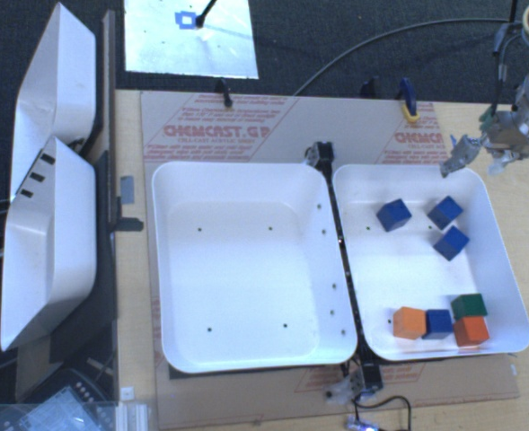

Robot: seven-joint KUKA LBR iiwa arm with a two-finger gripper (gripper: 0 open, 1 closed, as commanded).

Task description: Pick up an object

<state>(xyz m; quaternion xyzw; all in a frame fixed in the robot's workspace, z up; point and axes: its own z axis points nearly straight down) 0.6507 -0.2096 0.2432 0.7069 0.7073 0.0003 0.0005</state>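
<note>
The right bin holds several small cubes. Three blue cubes lie in its far half: one toward the left, one to its right, and one just in front of that. Along the near wall sit an orange cube, a blue cube, a green cube and a red-orange cube, packed close together. My gripper hangs over the bin's far right corner, above and behind the blue cubes. It is open, with nothing between its fingers.
The left bin adjoins the right one, with a black divider between them. Spare white bins lean at the far left. A shiny metal plate lies beyond the bench. A yellow-blue clamp and cables cross the back.
</note>
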